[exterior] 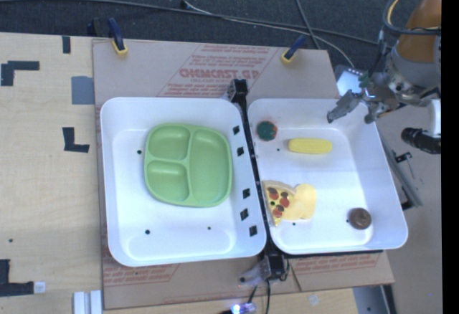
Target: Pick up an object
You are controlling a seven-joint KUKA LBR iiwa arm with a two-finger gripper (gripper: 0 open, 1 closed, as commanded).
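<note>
Objects for picking lie in the right bin (380, 183): a yellow corn cob (310, 146) near the middle of its far half, a small green and red ball (267, 130) to its left close to the divider, a pizza slice (288, 202) against the left wall in the near half, and a brown round piece (359, 218) in the near right corner. All four sit apart from one another on the bin floor. The left bin (115, 162) carries a green plate (189, 165) with three compartments, lying flat near its middle. The two bins rest side by side on a cardboard sheet (208, 69) on the worktop (43, 162). The pincer (355, 110) hangs over the far right corner of the right bin, above the rim, well apart from the corn cob and from every other object. Its two dark fingers (341, 110) stand apart, with nothing between them. The arm (416, 26) rises to the right.
</note>
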